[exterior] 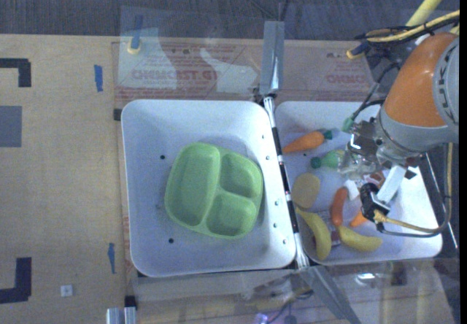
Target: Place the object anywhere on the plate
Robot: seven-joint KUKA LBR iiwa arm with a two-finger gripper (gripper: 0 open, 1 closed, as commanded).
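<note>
A green divided plate lies in the left white bin, with nothing on it. The toy foods are in the right bin: an orange carrot, a small green piece, a tan round piece, a red-orange piece and two yellow bananas. My gripper hangs low over the middle of the right bin, just right of the green piece and above the red-orange piece. Its own body and cables hide its tips.
A metal divider runs between the two bins. A clear sheet and a metal post stand behind them. The grey and orange arm covers the right bin's far right part, and a yellow cable loops near the bananas.
</note>
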